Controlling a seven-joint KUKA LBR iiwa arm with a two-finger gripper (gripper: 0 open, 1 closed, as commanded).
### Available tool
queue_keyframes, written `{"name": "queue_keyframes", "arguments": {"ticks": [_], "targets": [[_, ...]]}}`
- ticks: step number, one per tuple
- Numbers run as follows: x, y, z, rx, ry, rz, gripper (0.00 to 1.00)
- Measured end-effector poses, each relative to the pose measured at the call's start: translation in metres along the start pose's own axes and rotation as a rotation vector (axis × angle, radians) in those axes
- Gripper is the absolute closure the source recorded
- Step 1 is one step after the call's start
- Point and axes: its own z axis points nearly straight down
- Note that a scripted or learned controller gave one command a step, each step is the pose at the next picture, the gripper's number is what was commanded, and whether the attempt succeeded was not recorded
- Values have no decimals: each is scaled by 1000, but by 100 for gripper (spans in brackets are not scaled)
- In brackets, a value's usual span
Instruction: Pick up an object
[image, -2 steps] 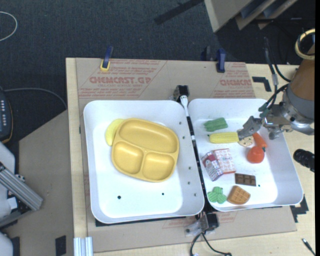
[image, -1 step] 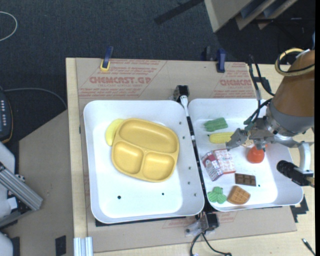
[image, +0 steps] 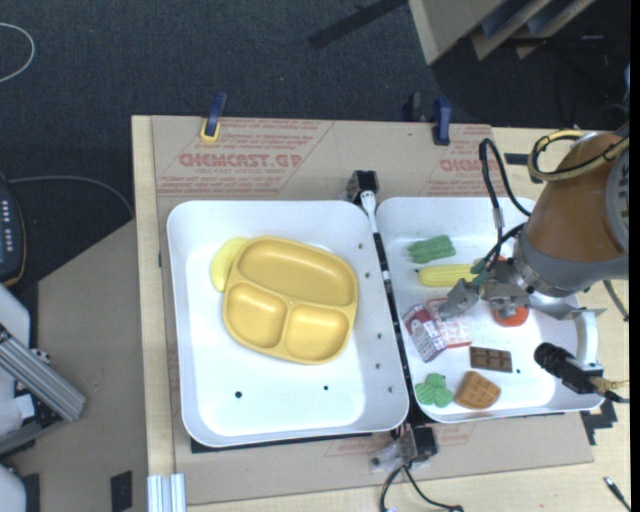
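Note:
My gripper (image: 463, 297) hangs over the middle of the right bin (image: 400, 215), just below a yellow corn cob (image: 446, 274) and just above a red-and-white packet (image: 433, 331). Nothing shows clearly in its grasp. A green leafy piece (image: 432, 248) lies behind the corn. A small red item (image: 511, 317) peeks out beneath the wrist. Toward the front lie a brown chocolate bar (image: 491, 359), a green broccoli piece (image: 433, 391) and a tan waffle (image: 477, 390).
The left bin (image: 190, 330) holds a yellow divided plate (image: 290, 300), with a yellow piece (image: 224, 263) sticking out under its left side. A black part (image: 560, 367) on the arm overhangs the right bin's front right corner. Cables run above the wrist.

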Motion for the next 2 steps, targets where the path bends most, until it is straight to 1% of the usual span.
{"name": "queue_keyframes", "arguments": {"ticks": [1, 2], "targets": [[1, 2, 39, -11, -4, 2, 0], [2, 5, 57, -9, 3, -1, 0]]}}
